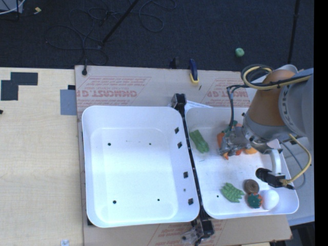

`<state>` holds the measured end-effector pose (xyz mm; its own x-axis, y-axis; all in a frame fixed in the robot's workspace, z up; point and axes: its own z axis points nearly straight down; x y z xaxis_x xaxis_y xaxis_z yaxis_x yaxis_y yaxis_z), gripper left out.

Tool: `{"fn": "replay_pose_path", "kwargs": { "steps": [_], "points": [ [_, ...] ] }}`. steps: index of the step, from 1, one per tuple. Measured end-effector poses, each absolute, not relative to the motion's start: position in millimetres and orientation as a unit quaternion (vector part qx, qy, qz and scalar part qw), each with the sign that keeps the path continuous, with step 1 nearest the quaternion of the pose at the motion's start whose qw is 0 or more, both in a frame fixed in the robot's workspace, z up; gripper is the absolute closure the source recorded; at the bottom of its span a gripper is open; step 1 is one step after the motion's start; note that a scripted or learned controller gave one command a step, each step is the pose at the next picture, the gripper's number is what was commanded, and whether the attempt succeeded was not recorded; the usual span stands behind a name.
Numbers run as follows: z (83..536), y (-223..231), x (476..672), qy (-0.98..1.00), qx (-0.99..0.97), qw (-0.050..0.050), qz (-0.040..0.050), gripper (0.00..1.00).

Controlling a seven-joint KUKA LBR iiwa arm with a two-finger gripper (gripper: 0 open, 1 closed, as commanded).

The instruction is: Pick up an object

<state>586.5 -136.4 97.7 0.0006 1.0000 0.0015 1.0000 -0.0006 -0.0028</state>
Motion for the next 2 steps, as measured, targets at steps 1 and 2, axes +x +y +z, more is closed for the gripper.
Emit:
{"fn": "replay_pose_path", "kwargs": {
  "steps": [1, 2],
  "points": [
    [193, -68, 644.3, -0.709, -0.705, 0.000, -0.0017, 1.00],
    [187, -35, 643.6, -0.708, -0.706, 0.002, 0.0009, 1.00]
  ]
}}
